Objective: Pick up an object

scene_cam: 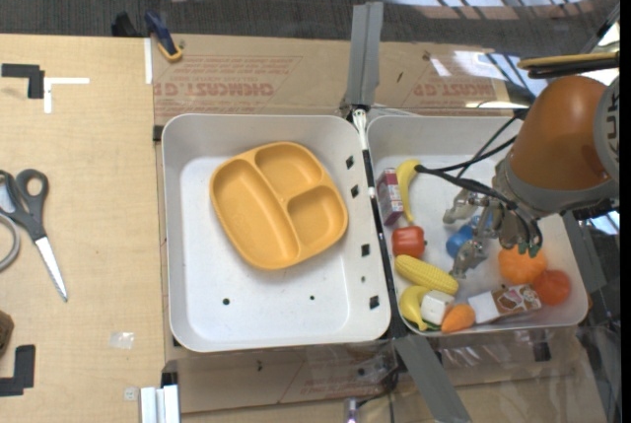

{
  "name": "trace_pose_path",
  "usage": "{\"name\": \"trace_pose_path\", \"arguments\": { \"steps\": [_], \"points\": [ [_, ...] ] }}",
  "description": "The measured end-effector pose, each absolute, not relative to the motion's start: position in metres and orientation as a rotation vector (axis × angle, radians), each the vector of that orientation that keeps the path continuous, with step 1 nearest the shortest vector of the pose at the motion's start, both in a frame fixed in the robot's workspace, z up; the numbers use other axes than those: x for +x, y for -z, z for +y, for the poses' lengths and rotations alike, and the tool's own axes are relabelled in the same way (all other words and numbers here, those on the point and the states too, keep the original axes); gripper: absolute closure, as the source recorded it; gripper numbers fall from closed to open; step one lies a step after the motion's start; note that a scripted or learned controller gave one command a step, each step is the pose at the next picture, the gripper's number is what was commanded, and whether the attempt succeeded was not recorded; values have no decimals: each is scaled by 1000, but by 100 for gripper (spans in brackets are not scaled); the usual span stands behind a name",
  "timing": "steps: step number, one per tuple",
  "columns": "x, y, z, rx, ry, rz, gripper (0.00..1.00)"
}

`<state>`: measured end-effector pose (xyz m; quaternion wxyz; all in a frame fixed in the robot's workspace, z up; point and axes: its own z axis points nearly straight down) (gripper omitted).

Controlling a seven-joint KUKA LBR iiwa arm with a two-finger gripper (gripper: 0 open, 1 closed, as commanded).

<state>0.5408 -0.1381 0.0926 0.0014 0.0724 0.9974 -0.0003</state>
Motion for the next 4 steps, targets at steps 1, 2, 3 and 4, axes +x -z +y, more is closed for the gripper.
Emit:
{"name": "trace_pose_path", "arguments": {
  "steps": [1, 2, 3, 4],
  "points": [
    [542, -102, -137, 221, 2, 3128, 100],
    [542, -102, -137, 221, 2, 3128, 0],
    [614, -95, -94, 437, 1, 3102, 0],
    [570, -94, -100, 477, 4, 3098, 0]
  ]
}}
